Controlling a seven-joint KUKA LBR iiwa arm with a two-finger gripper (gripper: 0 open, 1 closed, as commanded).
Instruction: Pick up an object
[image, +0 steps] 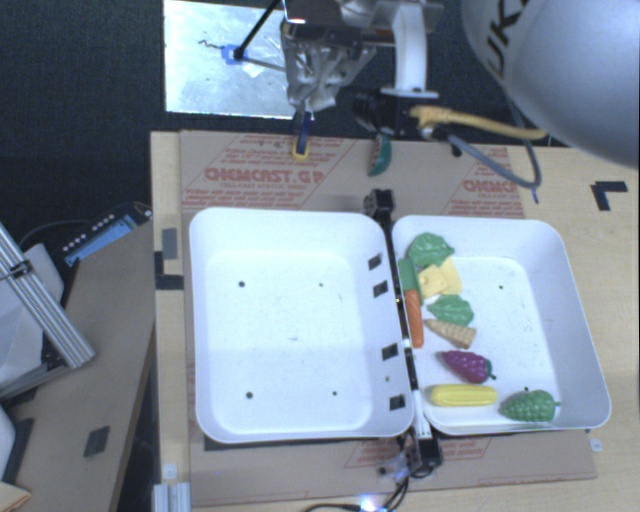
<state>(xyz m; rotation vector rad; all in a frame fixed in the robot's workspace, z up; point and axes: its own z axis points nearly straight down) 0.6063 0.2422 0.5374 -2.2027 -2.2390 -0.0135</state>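
The gripper (313, 95) hangs high beyond the bins; whether it is spread or closed cannot be told, and nothing shows in it. The toys lie in the right bin (575, 300): a slim carrot (414, 317), a yellow corn cob (463, 396), purple grapes (467, 366), and leafy greens (430, 246). They look like light, stiff, glossy plastic, likely slippery; the corn's straight middle seems the safest place to pinch.

Dark speckled floor (80, 120) fills upper left of frame. Pale shiny sheet (215, 60) lies on it at top centre-left, glare on it. Light wood bench (165, 180) in the middle, topped by printed cardboard (260, 175) with red lettering. Lower left: second wood surface (100, 360), slanted aluminium rail (45, 310), black device (100, 232) with blue strip.
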